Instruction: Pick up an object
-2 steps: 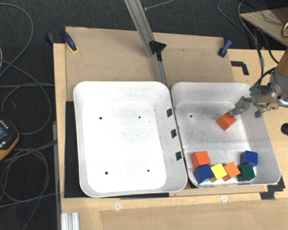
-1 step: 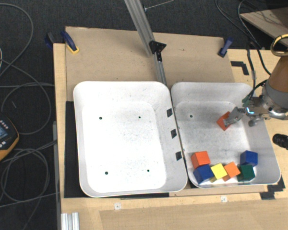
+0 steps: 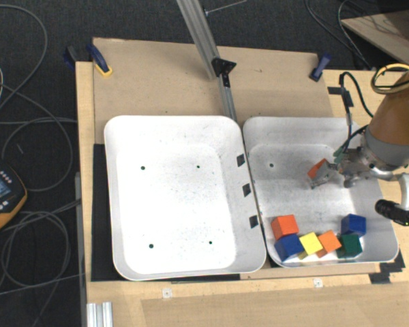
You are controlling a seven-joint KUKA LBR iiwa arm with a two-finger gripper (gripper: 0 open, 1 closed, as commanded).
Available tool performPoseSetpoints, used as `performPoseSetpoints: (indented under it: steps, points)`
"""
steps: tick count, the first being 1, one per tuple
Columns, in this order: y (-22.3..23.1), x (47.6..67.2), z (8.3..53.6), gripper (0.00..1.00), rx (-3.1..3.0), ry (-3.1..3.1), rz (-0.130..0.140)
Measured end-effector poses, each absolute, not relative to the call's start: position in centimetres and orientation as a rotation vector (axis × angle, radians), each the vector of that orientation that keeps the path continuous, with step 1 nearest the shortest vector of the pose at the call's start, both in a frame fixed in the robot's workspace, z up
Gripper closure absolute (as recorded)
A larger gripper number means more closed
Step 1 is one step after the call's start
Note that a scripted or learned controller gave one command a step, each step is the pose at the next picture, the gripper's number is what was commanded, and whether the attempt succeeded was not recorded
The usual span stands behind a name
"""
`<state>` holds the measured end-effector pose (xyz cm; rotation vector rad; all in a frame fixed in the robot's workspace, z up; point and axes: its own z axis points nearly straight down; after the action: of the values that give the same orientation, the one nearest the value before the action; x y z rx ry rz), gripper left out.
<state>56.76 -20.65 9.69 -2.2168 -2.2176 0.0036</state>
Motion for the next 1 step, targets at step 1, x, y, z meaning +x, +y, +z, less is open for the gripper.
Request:
performPoseSetpoints:
  steps: [1]
  points:
    - [-20.71,56.97,11.11,1.00,-2.221,-2.222,-0.003]
